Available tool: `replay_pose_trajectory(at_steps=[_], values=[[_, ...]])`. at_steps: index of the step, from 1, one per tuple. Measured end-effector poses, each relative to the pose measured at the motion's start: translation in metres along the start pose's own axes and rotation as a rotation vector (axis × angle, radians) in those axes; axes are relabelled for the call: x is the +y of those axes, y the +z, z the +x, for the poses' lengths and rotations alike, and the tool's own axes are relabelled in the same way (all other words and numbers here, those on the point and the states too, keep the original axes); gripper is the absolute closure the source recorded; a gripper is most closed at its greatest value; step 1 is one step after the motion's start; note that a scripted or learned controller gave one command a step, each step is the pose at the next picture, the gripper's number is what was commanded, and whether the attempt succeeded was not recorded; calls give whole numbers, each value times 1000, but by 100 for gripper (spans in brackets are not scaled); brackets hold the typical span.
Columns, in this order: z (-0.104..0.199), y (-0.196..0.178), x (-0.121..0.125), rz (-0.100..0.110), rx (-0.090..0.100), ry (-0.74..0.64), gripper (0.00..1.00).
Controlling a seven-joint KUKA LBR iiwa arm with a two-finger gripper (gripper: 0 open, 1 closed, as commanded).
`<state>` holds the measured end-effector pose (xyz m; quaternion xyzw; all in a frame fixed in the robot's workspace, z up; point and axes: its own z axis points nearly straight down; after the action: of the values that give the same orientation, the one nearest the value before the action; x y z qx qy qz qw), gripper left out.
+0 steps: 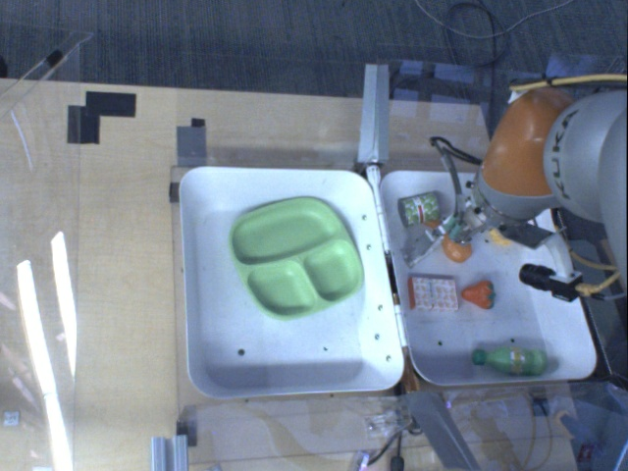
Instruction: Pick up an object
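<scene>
Left bin (196, 361): a green divided tray (294, 256). Right bin (579, 346): green can (420, 207), checkered packet (433, 293), orange object (456, 249), strawberry (479, 295), green bottle (510, 361). Gripper (439, 235) beside the orange object; jaws' state cannot be told.

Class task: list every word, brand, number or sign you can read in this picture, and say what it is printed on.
"KUK": grey arm, letters cut off at the picture's edge.
Green packet: print too small to read.
Pink packet: pattern blurred, unreadable.
Green bottle: label unreadable.
</scene>
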<state>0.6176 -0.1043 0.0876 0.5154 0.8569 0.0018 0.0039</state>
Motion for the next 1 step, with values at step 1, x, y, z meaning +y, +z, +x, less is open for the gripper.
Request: replay_pose_trajectory(at_steps=[1], values=[[0, -14, 4, -9, -2, 0, 100]])
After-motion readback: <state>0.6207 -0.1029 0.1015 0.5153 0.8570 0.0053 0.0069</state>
